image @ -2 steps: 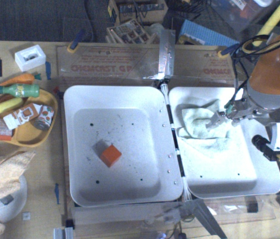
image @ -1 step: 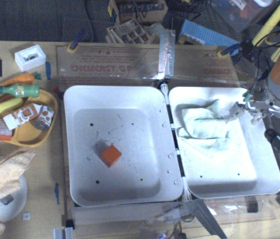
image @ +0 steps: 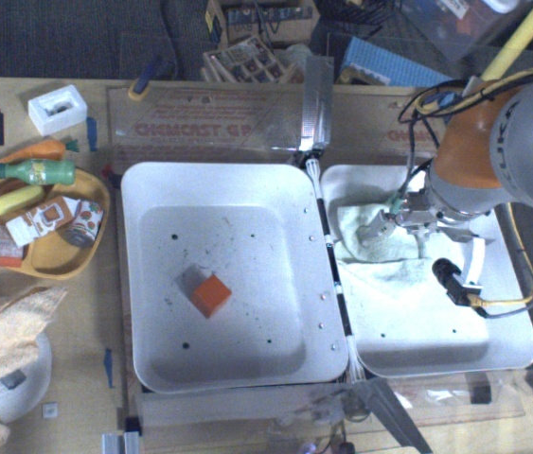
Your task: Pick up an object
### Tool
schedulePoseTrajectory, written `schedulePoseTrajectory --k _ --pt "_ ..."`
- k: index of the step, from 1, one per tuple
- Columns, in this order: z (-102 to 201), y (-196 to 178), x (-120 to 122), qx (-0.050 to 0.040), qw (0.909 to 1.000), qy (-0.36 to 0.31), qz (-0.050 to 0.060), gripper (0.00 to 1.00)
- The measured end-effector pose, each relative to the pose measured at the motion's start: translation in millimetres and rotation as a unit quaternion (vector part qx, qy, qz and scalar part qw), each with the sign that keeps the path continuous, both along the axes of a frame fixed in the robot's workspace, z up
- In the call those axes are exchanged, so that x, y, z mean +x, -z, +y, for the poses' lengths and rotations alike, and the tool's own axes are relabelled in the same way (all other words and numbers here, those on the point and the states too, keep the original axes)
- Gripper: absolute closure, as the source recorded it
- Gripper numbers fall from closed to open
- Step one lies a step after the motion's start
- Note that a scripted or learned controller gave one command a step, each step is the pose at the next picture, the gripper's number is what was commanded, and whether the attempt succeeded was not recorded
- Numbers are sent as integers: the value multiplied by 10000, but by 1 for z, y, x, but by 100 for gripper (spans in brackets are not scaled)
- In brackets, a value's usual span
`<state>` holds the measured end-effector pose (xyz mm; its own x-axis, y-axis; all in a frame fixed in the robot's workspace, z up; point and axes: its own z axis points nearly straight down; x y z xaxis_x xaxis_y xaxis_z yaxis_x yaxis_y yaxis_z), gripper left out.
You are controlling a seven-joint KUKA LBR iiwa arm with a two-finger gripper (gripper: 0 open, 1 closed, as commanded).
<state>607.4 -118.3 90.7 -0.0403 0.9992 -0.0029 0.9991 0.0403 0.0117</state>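
The gripper (image: 380, 230) is hovering in the right bin (image: 455, 348), over a pale crumpled cloth (image: 361, 230); I cannot tell its state. The cloth is looking soft and light (best pinched at a raised fold).

The small orange block (image: 213, 295) sits alone mid-floor in the shallow white left bin (image: 152, 197), open on every side.

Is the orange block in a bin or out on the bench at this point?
In. The orange block lies on the floor of the left bin, apart from the gripper, which is over the right bin.
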Motion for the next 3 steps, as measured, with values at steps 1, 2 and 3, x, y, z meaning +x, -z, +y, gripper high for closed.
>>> schedulePoseTrajectory --k 1,2,3 --pt "19 0 14 -18 9989 -460 -11 0" --pt "17 -12 15 -25 9990 -444 -47 100" --pt "90 -95 59 -2 9937 -1124 46 100"
